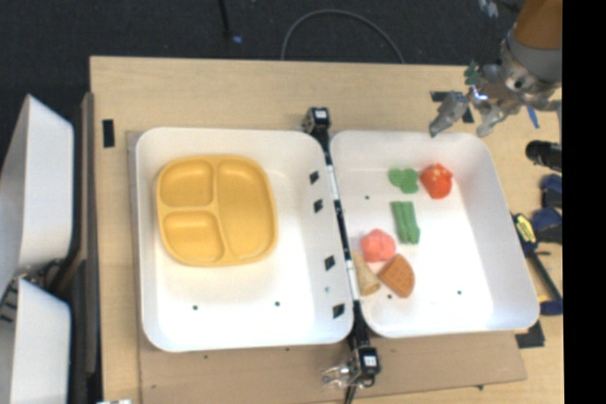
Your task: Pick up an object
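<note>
Your gripper (471, 115) hangs with its fingers spread apart, holding nothing; the round red toy tomato (436, 180) lies just below it.

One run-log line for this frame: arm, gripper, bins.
arm: above right bin's far right corner | gripper: open, holding nothing | right bin: toy foods incl. red tomato | left bin: yellow divided plate
</note>
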Robot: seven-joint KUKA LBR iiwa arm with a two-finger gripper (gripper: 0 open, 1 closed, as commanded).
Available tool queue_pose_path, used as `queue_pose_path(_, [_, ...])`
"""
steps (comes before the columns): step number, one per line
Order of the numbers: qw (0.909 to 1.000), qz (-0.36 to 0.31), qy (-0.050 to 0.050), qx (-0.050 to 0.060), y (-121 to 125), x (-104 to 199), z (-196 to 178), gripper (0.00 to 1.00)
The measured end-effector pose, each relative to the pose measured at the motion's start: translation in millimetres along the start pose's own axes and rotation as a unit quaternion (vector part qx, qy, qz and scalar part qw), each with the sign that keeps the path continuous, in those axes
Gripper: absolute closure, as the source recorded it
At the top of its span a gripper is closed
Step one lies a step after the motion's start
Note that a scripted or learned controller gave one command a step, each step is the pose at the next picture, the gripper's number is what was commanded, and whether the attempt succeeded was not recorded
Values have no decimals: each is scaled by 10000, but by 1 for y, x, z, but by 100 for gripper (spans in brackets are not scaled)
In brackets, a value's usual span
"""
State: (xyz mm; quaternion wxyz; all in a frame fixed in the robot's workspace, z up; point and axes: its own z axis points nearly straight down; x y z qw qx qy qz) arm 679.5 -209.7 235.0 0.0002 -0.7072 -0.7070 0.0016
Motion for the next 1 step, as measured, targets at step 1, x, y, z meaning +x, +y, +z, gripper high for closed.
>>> queue_pose_path(1, [10000, -23, 1, -4, 9, 2, 49, 0])
